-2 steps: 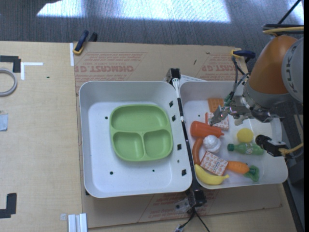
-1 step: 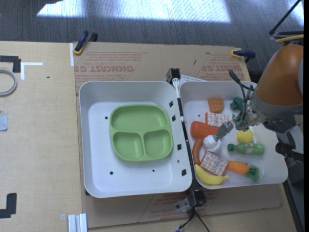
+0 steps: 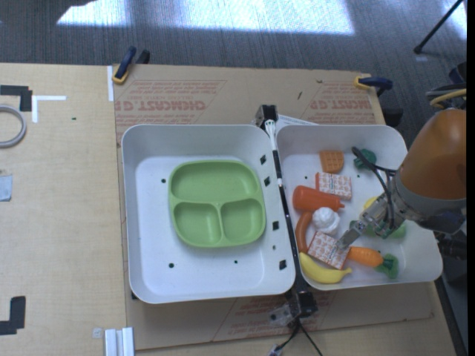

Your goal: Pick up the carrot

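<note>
Low over the right bin [image 3: 423,269], gripper [image 3: 349,237] beside the carrot [image 3: 368,256].

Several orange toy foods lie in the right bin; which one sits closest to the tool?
The small orange carrot with green leaves, lying at the bin's near edge just below the tool. The orange sausage-like piece and orange waffle square lie farther back.

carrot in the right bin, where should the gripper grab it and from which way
Grip the carrot across its orange body, near the middle, coming straight down from above. It lies flat, roughly left to right, green top toward the bin's right wall. The patterned block and banana crowd its narrow end, so the fingers probably fit best straddling its sides.
</note>
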Tool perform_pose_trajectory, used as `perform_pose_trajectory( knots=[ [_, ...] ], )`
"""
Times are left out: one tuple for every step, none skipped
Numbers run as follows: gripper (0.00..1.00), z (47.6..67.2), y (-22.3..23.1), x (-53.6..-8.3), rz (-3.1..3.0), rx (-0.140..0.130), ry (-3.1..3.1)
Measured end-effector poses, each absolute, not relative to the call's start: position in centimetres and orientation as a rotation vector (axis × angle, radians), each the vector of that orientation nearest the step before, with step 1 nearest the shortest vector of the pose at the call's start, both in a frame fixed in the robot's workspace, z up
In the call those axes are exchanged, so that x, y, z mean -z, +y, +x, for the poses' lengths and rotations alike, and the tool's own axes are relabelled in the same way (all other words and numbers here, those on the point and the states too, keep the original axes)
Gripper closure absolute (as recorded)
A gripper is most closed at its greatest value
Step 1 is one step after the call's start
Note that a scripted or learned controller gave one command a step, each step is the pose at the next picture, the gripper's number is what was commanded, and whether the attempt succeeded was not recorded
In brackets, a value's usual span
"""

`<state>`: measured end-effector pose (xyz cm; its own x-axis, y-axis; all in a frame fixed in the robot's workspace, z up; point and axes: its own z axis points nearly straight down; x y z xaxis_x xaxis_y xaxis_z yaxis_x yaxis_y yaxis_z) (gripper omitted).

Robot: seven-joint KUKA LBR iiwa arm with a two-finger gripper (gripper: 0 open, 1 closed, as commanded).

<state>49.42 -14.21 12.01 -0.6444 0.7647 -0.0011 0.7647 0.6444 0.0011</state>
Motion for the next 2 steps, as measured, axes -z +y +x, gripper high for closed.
perform_pose_trajectory(
  knots=[
    [0.0, 48.18, -10.85, -9.47, 0.648, 0.0, 3.059],
    [0.0, 48.55, -11.68, -9.66, 0.135, 0.0, 3.11]
  ],
)
